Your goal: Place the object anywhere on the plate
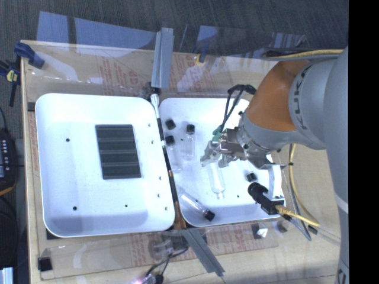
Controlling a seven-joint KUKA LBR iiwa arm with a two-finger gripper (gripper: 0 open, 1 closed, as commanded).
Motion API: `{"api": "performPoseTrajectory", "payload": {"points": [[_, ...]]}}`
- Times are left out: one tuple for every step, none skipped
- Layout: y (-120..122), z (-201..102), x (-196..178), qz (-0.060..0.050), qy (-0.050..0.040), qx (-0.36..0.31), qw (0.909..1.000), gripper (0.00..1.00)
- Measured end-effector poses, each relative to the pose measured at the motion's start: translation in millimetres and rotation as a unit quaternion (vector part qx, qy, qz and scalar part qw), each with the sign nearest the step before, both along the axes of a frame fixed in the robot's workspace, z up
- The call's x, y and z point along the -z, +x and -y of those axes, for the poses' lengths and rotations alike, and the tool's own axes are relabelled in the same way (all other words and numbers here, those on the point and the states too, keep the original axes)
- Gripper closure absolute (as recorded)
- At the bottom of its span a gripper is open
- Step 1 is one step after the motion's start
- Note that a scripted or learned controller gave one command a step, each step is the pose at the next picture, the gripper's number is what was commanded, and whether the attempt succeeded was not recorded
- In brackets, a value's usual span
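Two white bins side by side on the bench. Left bin (59, 158) carries a dark ribbed plate (118, 151) lying flat near its middle. Right bin (195, 212) holds several clear vials with black caps: one upright vial (189, 136) near the top left, one lying vial (197, 207) at the bottom edge, another vial (218, 181) just below the gripper (214, 154). Gripper hangs over the right bin's centre; finger state cannot be told. Arm (308, 105) enters from the right.
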State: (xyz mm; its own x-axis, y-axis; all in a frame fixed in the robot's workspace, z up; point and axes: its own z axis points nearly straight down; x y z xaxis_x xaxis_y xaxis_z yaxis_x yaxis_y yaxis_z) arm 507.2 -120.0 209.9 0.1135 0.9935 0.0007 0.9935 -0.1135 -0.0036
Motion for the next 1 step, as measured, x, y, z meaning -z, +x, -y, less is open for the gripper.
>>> {"api": "performPoseTrajectory", "payload": {"points": [[15.7, -71.4, 19.5, -0.002, 0.0003, 0.074, 0.9972, 1.0]]}}
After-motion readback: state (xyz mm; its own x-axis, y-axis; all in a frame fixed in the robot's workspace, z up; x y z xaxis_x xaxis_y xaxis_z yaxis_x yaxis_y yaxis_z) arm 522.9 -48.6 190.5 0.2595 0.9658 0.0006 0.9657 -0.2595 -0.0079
